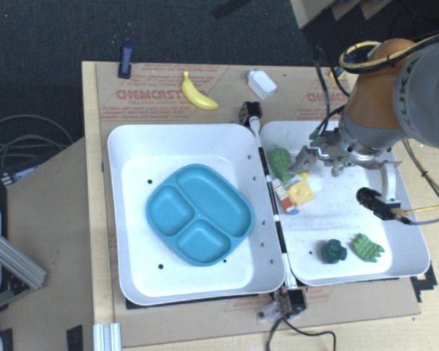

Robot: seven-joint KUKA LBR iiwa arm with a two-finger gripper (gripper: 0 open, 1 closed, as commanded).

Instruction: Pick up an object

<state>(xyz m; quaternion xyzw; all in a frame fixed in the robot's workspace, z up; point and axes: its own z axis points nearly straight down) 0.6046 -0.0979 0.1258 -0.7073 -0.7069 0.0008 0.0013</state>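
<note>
arm [395,86] is over the right bin [417,243], gripper [306,159] low at its far left by the green thing [280,163]; can't tell its state. yellow block [301,193] sits just near of it, clear of it. dark green lump [334,251] and light green piece [366,247] lie near-right. blue tray [198,213] in left bin [124,167]. banana [197,93] on the bench beyond.

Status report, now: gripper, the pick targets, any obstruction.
Gripper low over right bin, nothing seen held. Yellow block and green vegetable just beside it. Two green items near front wall, apart.
</note>
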